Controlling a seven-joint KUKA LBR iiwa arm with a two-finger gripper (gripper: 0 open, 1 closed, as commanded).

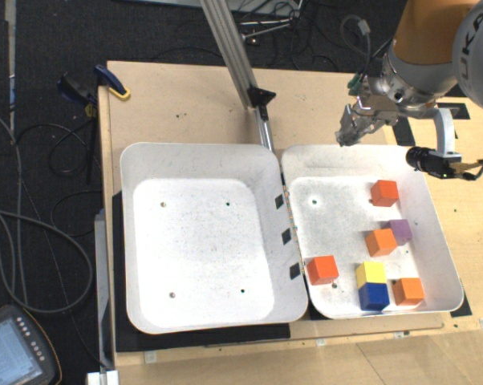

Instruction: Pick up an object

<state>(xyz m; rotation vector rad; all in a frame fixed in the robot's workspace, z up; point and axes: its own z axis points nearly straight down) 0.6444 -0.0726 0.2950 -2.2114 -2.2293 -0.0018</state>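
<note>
The right bin (338,175) holds several small blocks: an orange one (384,192) near the back right, an orange one (380,241) beside a purple one (400,230), an orange one (322,269) at the front left, a yellow one (371,273) touching a blue one (374,296), and an orange one (408,291) at the front right. My gripper (350,131) hangs above the back edge of the right bin, apart from every block, with nothing seen between its fingers.
The left bin (137,215) lies beside the right one on the tan bench. A grey metal pole (233,46) slants down to the gap between the bins. A blue and yellow clamp (105,79) sits at the bench's back left corner.
</note>
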